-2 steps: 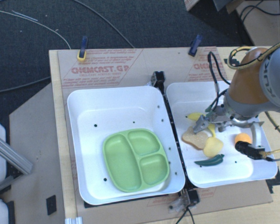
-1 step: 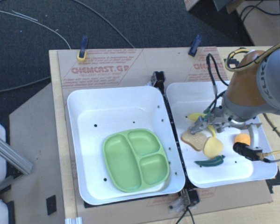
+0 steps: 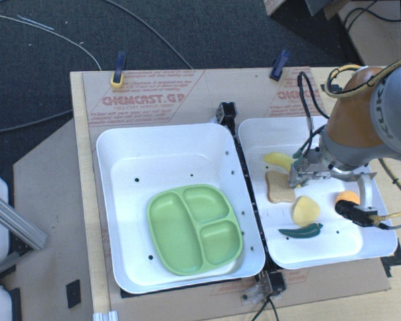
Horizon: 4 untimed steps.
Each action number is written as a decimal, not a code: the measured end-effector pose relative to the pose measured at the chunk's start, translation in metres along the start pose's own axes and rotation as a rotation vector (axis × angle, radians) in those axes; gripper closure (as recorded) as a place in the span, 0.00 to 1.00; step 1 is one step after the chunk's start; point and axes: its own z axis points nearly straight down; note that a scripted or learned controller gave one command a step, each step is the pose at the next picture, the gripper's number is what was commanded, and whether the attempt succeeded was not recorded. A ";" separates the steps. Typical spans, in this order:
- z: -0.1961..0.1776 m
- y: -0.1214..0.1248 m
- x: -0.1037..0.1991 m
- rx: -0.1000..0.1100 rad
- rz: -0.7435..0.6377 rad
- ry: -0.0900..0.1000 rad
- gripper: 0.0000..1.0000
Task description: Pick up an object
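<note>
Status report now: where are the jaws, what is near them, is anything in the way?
Gripper low in right bin, over bread slice. Banana just behind it, lemon and green pepper in front. No grasp visible. Green tray in left bin.

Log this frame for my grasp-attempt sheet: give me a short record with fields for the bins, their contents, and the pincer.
left bin: holds a green divided tray, lying flat
right bin: holds a yellow banana-like piece, a tan bread-like slice, a yellow lemon-like item, a dark green pepper-like item, an orange item
pincer: low over the right bin, beside the tan slice and the yellow piece
held object: none visibly between the fingers
arm: reaches in from the right
</note>
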 end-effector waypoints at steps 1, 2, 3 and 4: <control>-0.062 0.008 -0.002 0.000 -0.002 -0.006 1.00; -0.126 0.009 0.000 -0.001 -0.003 -0.006 1.00; -0.143 0.010 0.000 0.003 -0.002 -0.005 1.00; -0.136 0.001 0.049 0.012 -0.005 -0.001 1.00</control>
